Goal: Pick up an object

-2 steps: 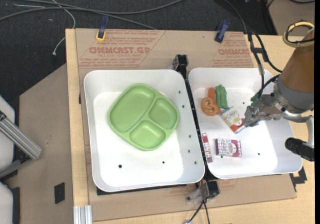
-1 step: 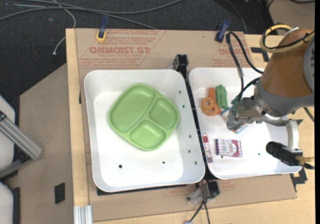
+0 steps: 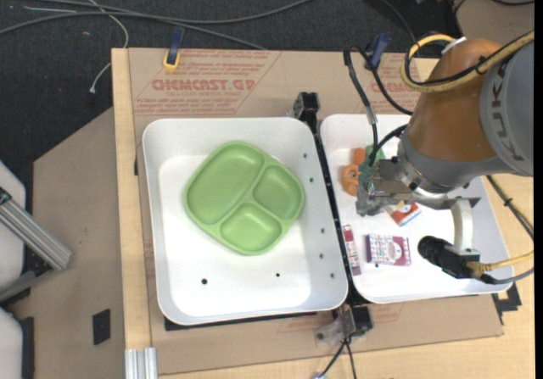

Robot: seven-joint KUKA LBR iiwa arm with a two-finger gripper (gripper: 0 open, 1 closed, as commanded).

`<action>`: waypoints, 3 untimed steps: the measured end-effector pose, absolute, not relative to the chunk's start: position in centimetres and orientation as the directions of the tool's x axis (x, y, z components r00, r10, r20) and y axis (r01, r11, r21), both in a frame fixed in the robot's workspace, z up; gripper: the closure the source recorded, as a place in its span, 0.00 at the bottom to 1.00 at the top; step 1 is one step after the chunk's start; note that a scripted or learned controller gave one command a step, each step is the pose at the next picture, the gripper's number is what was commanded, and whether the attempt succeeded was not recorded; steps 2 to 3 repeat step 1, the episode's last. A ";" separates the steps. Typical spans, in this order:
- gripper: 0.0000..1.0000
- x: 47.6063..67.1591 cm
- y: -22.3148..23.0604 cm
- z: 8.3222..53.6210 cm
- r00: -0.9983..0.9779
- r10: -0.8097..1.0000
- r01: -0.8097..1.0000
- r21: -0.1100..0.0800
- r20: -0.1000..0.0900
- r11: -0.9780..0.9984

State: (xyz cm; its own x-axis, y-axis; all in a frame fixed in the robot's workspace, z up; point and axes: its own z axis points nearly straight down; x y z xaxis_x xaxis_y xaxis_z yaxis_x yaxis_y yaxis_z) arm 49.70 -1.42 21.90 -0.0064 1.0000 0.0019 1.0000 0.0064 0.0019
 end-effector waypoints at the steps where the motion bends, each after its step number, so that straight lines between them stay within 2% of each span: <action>1: 1.00 51.3 3.8 21.8 -0.007 1.000 1.000 0.001 0.002 0.007; 3: 1.00 51.3 3.8 21.8 -0.007 1.000 1.000 0.001 0.002 0.007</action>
